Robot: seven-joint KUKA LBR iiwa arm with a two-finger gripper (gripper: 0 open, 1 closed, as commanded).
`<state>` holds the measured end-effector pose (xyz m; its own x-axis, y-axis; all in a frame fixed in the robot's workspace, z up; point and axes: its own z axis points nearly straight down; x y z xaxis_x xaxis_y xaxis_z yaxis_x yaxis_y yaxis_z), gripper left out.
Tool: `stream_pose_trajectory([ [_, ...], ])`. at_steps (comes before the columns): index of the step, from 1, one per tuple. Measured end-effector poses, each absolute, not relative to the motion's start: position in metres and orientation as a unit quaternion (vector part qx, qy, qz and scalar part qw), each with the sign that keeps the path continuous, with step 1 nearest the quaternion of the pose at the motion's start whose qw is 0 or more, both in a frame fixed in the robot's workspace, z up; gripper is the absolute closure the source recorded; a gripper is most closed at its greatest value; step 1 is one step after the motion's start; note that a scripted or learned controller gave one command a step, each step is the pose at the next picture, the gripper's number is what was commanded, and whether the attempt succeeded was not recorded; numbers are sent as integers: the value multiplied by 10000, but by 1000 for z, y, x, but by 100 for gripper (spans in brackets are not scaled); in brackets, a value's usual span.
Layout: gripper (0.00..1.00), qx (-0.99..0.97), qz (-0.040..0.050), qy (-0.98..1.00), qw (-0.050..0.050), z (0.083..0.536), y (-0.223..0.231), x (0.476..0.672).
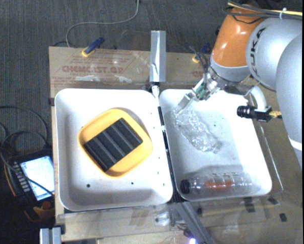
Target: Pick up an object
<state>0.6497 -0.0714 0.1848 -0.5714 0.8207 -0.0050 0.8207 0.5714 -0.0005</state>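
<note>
- Two shallow white bins sit side by side on the bench: the left bin [70, 136] and the right bin [243, 141], their inner walls touching along the middle.
- One grey arm [279, 50] with an orange band [236, 32] reaches in from the right, above the far edge of the right bin.
- One yellow tray with a black ribbed insert [115, 141] lies tilted in the middle of the left bin, taking up much of its floor.
- One crumpled clear plastic wrapper [196, 131] lies in the upper middle of the right bin, stretching from near the far left corner toward the centre.
- One clear plastic bottle [218, 183] with a dark cap and reddish contents lies on its side along the near wall of the right bin, cap pointing left.
- One gripper [189, 99] hangs at the far left corner of the right bin, its tip just at the upper end of the wrapper; whether the claw is released or clenched cannot be told, and no hold on the wrapper can be made out.
- One small black fitting [249, 112] juts out beside the wrist, over the right bin's far right part.
</note>
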Motion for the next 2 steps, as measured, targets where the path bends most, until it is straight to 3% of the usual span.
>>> stream_pose_trajectory([
  [1, 0, 4911, -10, 8711, 16, 173, -160, 651],
  [2, 0, 4846, -18, 8747, 22, 157, -174, 665],
])
